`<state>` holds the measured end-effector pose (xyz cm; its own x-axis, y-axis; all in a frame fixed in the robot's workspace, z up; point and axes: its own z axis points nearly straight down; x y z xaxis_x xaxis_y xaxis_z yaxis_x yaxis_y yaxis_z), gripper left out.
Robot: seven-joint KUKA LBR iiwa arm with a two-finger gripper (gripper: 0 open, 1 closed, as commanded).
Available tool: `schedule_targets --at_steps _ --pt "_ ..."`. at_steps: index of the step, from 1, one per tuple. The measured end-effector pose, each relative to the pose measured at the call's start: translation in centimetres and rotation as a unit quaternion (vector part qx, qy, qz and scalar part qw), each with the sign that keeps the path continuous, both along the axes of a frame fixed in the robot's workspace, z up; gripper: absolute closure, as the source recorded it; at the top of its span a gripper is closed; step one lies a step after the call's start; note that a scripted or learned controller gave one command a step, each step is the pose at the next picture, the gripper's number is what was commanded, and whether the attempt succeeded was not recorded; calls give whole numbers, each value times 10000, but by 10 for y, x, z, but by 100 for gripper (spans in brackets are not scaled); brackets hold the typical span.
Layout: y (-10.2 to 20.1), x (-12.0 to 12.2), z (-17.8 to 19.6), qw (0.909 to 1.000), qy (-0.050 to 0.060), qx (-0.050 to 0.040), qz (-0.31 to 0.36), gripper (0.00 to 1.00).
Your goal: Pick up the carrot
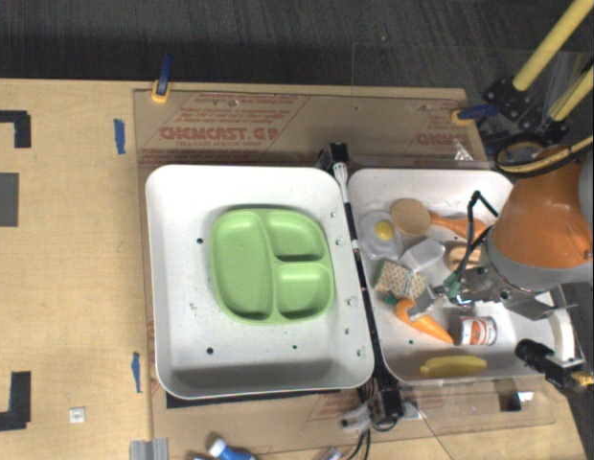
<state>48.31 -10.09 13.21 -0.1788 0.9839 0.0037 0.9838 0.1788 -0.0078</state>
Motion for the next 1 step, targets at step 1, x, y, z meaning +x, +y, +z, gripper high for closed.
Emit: schedule_targets --at_steps 1 --pt "-10 14 -27 9816 -316 -7 -1883 0"
